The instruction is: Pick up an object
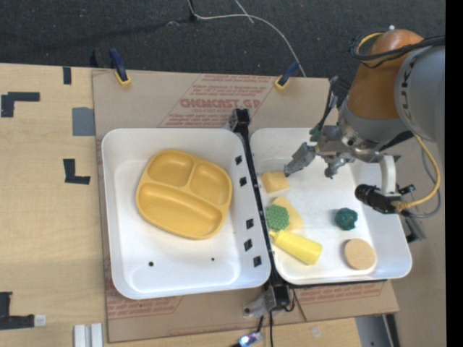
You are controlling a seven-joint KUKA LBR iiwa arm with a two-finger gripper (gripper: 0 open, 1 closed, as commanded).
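My gripper (316, 163) hangs over the back part of the right bin (383, 270), open, with nothing between its fingers. One dark finger (297, 160) points left toward a pale yellow block (274, 182); the other (335, 166) is to its right. Further forward lie a green broccoli piece (277, 217) on a light yellow piece (291, 212), a yellow cylinder (296, 246), a dark green lump (346, 219) and a tan round disc (359, 254).
The left bin (116, 194) holds a yellow divided plate (184, 193). A black divider (249, 194) runs between the bins. Clamps (119, 69) hold the cardboard sheet at the back. A black fitting with cables (380, 197) sticks out at the right bin's edge.
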